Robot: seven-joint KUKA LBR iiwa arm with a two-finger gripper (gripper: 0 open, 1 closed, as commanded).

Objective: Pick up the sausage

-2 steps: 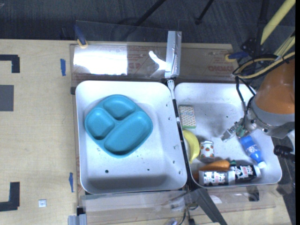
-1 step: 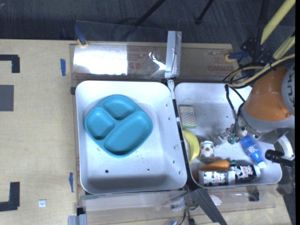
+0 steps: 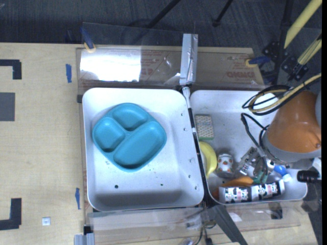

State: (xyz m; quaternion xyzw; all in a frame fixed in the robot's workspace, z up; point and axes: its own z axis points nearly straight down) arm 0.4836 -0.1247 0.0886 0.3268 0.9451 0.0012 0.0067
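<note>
The gripper (image 3: 255, 166) hangs low in the right bin (image 3: 227, 103), near its front right corner, below the arm's orange band (image 3: 295, 122). Just under and in front of it lies a short orange-brown piece (image 3: 239, 180) that looks like the sausage, partly covered by the gripper. Whether the gripper touches it I cannot tell.
In the right bin, a black-and-white patterned cylinder (image 3: 251, 192) lies along the front wall, with a yellow banana (image 3: 207, 157), a small round white toy (image 3: 225, 162), a blue-and-white item (image 3: 280, 171) and a pale green sponge (image 3: 203, 126). The left bin (image 3: 168, 180) holds a blue divided plate (image 3: 130, 136).
</note>
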